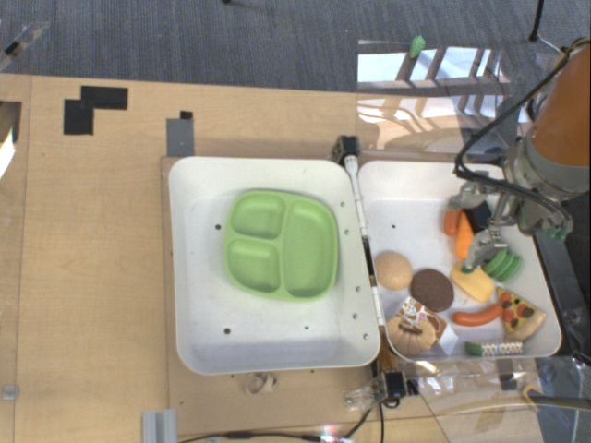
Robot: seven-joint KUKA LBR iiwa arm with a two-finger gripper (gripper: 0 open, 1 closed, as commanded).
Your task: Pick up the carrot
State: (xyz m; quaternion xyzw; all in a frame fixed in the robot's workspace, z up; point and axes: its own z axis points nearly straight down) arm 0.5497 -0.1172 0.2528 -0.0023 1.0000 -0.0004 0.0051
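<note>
The carrot (460, 233) is a short orange piece lying in the right bin (406, 192), near its far right side. My gripper (483, 240) hangs over that part of the bin, just to the right of the carrot and partly over it. The grey wrist with its orange band (563, 123) comes in from the right edge. Whether the gripper touches the carrot cannot be made out.
A green divided plate (282, 245) sits in the left bin (199, 321). Around the carrot lie a yellow wedge (473, 285), a green ridged piece (504, 264), a red sausage (476, 317), a pizza slice (521, 315), a brown disc (431, 289), a tan bun (394, 269) and a pastry (416, 327).
</note>
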